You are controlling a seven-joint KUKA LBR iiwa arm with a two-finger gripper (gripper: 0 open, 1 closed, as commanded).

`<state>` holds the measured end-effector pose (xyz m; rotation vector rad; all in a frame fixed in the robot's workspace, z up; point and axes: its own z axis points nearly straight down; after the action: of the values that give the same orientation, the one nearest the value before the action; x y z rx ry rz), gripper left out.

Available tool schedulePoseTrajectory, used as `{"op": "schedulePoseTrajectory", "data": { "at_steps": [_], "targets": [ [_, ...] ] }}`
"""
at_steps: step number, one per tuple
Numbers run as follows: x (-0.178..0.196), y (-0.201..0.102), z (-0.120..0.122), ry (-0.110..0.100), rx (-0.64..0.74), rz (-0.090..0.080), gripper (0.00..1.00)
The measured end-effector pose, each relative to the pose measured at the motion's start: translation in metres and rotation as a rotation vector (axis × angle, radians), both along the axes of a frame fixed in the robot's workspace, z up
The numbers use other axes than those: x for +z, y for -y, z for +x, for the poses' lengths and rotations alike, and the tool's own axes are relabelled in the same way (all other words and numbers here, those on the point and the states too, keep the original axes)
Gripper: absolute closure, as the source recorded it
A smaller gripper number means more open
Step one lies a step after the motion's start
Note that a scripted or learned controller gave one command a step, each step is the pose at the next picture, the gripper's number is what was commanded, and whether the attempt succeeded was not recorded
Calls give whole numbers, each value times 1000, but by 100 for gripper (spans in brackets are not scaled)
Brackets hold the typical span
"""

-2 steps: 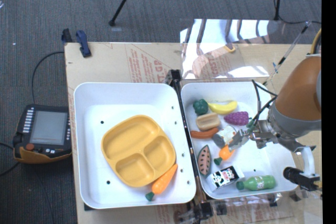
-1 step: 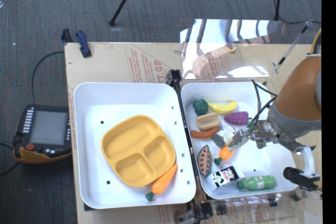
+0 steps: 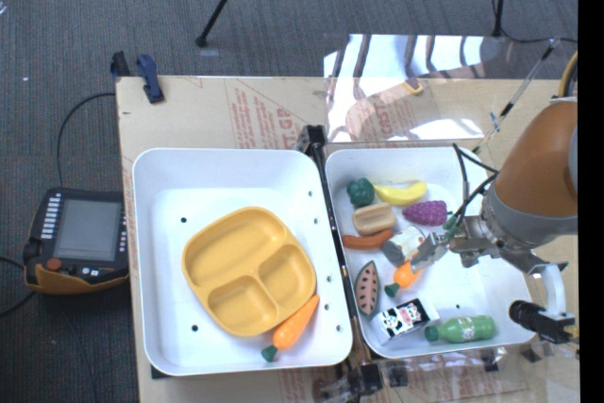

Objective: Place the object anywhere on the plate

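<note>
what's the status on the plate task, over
gripper low in right bin, beside small carrot. yellow plate in left bin; another carrot leans on its edge.

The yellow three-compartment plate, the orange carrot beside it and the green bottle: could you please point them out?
Yellow three-compartment plate (image 3: 247,270), camera view, middle divider.
Orange carrot (image 3: 296,323), camera view, mid-body.
Green bottle (image 3: 466,328), camera view, body.

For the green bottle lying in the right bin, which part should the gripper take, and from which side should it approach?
Probably the middle of the green bottle, from straight above. It lies on its side along the near wall of the right bin, cap towards the milk carton. Fingers closing across its narrow width would fit best; the near finger has little room by the wall.
</note>
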<state>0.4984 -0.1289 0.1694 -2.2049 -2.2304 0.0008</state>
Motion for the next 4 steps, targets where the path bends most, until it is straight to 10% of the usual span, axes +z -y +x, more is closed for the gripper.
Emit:
{"op": "schedulePoseTrajectory", "data": {
  "at_steps": [4],
  "targets": [
    [0, 0, 0, 0, 0, 0, 0]
  ]
}}
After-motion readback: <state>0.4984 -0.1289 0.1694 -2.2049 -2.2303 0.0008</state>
